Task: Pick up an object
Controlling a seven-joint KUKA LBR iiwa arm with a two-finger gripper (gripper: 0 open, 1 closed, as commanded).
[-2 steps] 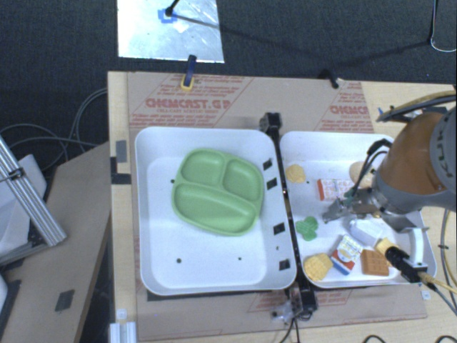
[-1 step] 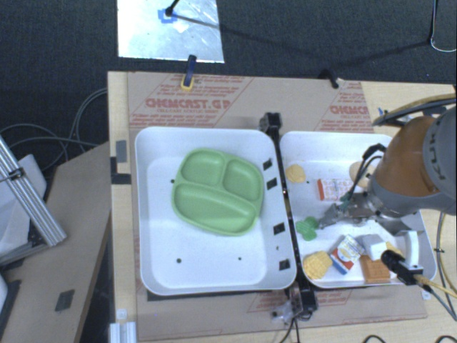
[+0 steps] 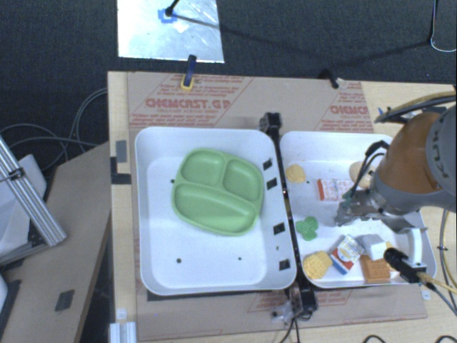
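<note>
My gripper [image 3: 348, 213] hangs low over the middle of the right bin [image 3: 325, 143], at the end of the grey and orange arm [image 3: 418, 159]. Just left of it lies a red and white packet [image 3: 330, 189]. A green toy piece [image 3: 307, 227] sits lower left of the gripper. Below it lie a small red, white and blue packet [image 3: 348, 250], a grey block [image 3: 373, 245], a brown cracker [image 3: 375, 269] and a yellow waffle [image 3: 316, 264]. A yellow round biscuit [image 3: 295, 172] lies near the bin's left wall. A pale round item [image 3: 357, 170] is partly hidden by the arm.
The left bin [image 3: 153, 213] holds a green divided plate [image 3: 218, 190]. A black divider [image 3: 282, 199] runs between the two bins. Cables [image 3: 371, 156] loop off the wrist. A foil sheet [image 3: 170, 20] lies on the floor beyond the bench.
</note>
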